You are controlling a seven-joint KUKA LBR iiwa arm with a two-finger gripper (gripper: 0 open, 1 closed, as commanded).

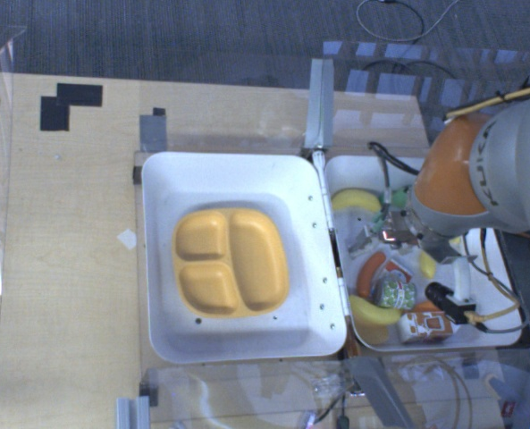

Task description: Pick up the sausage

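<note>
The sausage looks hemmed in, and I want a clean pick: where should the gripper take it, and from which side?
Probably at the upper middle of the sausage, coming straight down from above. It lies as a slanted red-orange curve in the right bin, with the green-labelled packet against its right side and a banana at its lower end. The gripper is just above it.

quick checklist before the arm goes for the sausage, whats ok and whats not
1. Sausage located in the right bin: ok, reddish piece near the left wall.
2. Gripper above the sausage: ok, roughly, slightly up and right of it.
3. Finger opening: cannot tell, too blurred.
4. Sausage free of neighbours: not ok, a green packet and a banana crowd it.
5. Sausage already gripped: not ok, it lies in the bin.
6. Yellow tray in the left bin out of the way: ok.
</note>
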